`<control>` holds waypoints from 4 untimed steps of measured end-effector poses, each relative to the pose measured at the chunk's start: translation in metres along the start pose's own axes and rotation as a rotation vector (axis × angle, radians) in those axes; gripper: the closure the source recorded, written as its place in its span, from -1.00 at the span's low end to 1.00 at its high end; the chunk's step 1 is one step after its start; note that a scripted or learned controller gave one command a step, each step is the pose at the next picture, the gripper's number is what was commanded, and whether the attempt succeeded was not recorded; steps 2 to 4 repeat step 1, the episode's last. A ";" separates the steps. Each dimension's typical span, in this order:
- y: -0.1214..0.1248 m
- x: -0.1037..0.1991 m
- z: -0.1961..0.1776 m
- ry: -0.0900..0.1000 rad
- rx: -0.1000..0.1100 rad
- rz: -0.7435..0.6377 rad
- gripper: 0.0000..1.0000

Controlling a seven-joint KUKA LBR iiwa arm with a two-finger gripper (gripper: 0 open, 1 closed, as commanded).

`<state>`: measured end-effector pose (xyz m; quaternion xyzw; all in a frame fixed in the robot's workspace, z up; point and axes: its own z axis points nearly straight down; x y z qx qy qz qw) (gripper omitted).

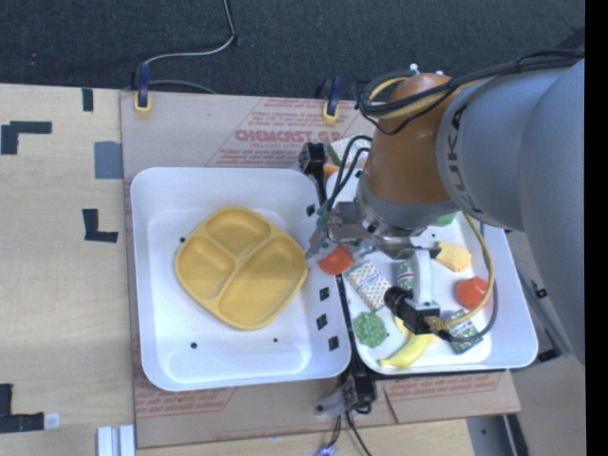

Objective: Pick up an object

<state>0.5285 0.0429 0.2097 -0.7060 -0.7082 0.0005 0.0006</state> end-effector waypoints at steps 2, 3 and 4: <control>-0.045 0.024 -0.015 0.000 0.001 0.000 1.00; -0.045 0.024 -0.015 0.000 0.001 0.000 1.00; -0.045 0.024 -0.015 0.000 0.001 0.000 1.00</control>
